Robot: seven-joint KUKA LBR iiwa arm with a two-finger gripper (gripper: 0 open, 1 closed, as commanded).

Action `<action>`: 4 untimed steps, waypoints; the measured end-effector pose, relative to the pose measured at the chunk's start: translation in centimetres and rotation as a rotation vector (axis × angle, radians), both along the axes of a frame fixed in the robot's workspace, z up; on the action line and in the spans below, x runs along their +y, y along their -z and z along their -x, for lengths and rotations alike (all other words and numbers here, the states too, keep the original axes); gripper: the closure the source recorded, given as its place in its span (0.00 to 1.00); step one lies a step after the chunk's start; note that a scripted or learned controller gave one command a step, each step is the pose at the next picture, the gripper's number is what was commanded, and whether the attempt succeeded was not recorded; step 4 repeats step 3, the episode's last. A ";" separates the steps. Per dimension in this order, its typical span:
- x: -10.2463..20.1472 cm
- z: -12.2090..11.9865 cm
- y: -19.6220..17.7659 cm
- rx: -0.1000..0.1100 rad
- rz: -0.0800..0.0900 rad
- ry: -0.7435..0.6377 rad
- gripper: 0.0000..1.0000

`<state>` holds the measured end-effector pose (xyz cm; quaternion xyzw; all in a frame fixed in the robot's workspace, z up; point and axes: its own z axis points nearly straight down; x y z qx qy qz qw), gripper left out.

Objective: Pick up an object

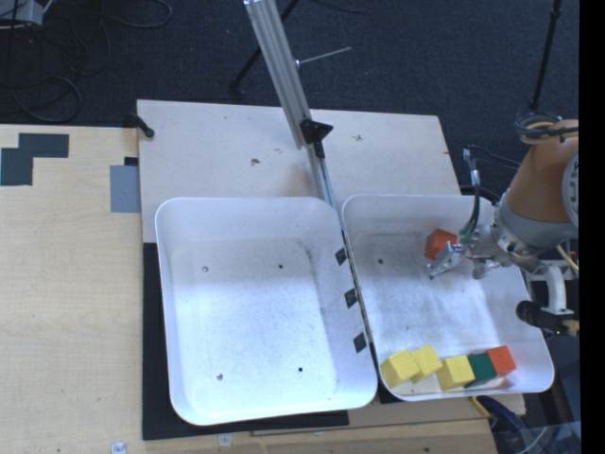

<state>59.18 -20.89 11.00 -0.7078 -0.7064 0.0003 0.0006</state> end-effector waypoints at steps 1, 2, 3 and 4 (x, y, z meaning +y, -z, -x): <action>1.6 -5.1 2.0 -0.002 0.000 -0.006 0.00; 1.5 -4.9 1.0 0.003 0.000 -0.007 1.00; 6.3 -7.2 1.6 0.031 0.007 -0.001 1.00; 6.3 -7.2 1.6 0.031 0.007 -0.001 1.00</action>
